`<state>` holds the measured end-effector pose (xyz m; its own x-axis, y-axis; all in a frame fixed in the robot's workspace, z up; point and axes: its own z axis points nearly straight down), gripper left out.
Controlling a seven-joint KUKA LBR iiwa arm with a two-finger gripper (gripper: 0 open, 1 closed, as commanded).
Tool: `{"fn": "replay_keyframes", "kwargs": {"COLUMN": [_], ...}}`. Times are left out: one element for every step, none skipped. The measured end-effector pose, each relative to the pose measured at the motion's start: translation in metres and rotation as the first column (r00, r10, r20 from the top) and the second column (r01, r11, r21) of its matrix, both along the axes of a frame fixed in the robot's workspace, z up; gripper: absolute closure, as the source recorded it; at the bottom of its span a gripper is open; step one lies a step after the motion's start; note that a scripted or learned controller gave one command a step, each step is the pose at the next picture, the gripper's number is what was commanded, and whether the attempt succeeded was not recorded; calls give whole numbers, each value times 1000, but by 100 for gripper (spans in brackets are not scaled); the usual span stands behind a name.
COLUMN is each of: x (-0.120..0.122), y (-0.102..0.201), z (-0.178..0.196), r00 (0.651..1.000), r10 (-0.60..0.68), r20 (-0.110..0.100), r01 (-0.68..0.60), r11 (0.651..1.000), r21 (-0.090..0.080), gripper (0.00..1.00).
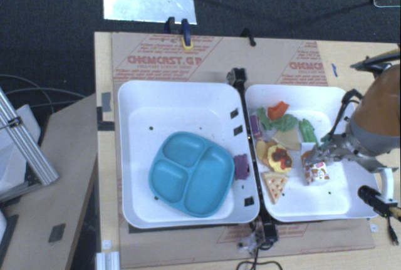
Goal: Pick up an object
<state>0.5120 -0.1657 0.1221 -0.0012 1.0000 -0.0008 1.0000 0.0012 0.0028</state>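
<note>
My gripper [321, 155] hangs low over the right bin [326, 206], at its right-middle part. Directly beneath and touching it in the image lies a small white-and-red carton [317, 172]; whether it is gripped cannot be seen. To the left of the carton are a yellow-and-red toy food piece [279, 156], a pizza slice [274, 185], a green leafy piece [286, 123], a green pepper [307, 131] and a red-orange piece [277, 109]. The orange band [379, 106] of the arm rises at the right.
The left bin [182, 96] holds a blue divided plate [191, 173] and a small purple item [241, 166] by its right wall. A purple piece [255, 124] lies at the right bin's left wall. Cardboard [207, 56] underlies both bins.
</note>
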Motion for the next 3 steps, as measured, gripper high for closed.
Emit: {"fn": "replay_keyframes", "kwargs": {"x": [73, 40, -9], "y": [72, 133, 173], "z": [-33, 68, 84], "r00": [1000, 1000, 1000], "r10": [10, 9, 7], "r20": [3, 4, -4], "r01": [-10, -10, -7], "r11": [1000, 1000, 1000], "r21": [-1, 3, 3], "gripper": [100, 100, 100]}}
